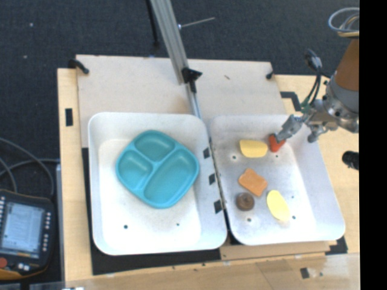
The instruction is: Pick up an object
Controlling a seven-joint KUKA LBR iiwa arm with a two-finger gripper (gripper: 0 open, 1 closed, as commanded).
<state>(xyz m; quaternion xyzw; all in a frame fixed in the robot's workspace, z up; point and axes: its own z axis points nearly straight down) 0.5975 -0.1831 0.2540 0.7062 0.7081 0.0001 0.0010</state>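
The blue divided plate [158,168] lies far left of the end effector [277,141], then brown disc [245,201], orange block [253,182], yellow pieces [253,148] just left and below, its fingers closed on a small red object [276,143].

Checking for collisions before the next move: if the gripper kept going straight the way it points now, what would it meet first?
The gripper points down-left into the right bin. First in line is probably the small red object at its tip, with the yellow piece just beyond; depth is unclear.
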